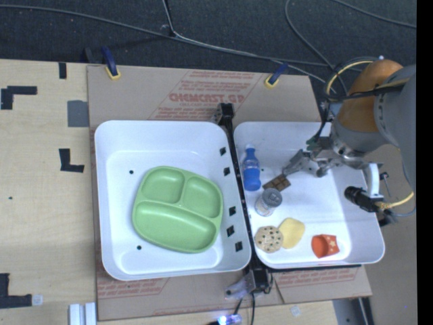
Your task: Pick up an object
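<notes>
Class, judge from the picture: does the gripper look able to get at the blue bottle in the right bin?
Probably yes. The blue bottle lies uncovered by the divider, and the gripper hangs just right of it, over a brown piece.

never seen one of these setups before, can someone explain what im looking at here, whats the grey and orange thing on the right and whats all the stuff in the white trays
This is a single photo from a camera fixed above a bench, looking down at a slant. The grey and orange thing is a robot arm reaching in from the right. Its gripper is the part meant to grasp things, and it hangs over the right bin.

There are two shallow white bins side by side. The left bin holds a green divided plate. The right bin holds a small blue bottle, a brown block close to the gripper, a grey round cap, a spotted cookie, a pale yellow piece and a small red object.

I cannot tell whether anything is held.
</notes>
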`<action>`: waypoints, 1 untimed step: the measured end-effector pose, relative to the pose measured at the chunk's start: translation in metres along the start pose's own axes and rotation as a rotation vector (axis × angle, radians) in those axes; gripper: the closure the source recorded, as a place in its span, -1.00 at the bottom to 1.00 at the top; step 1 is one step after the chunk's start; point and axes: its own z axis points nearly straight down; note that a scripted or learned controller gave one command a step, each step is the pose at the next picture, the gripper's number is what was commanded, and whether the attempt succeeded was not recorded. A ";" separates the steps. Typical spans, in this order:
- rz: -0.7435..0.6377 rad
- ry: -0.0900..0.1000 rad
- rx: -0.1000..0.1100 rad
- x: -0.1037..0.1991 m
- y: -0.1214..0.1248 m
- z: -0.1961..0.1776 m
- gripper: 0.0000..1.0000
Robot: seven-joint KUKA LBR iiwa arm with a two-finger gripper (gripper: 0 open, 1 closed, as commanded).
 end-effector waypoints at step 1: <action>-0.002 0.000 -0.005 0.001 0.002 -0.014 1.00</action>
